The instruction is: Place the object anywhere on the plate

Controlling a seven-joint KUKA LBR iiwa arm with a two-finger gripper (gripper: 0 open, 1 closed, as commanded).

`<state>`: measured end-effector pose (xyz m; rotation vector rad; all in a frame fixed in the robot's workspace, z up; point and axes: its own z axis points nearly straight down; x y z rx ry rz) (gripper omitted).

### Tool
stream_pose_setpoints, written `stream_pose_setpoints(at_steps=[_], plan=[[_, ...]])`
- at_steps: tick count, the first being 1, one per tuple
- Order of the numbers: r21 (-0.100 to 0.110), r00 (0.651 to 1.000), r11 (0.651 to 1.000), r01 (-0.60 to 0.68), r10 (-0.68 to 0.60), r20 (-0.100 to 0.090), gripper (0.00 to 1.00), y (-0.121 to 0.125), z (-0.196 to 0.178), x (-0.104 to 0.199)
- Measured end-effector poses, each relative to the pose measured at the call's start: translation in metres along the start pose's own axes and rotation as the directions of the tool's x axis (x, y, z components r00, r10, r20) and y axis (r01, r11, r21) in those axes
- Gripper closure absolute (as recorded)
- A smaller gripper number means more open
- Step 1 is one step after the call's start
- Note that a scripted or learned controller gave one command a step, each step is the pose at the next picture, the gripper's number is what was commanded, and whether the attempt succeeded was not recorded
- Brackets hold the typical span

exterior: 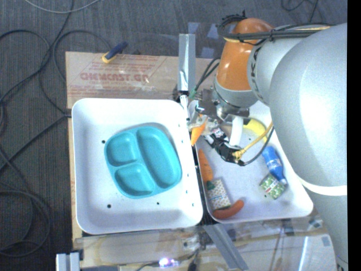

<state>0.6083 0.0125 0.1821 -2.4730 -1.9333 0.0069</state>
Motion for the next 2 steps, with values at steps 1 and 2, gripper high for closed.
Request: stream_pose_setpoints(at_steps=[1, 2], plan=[[-0.001, 0.992, 0.992, 0.125, -0.125, 0.003, 1.00, -0.0195, -0.0003, 0.0521], [-0.001, 0.992, 0.992, 0.125, -0.125, 0.003, 0.00, -0.0194, -0.0004, 0.0520]])
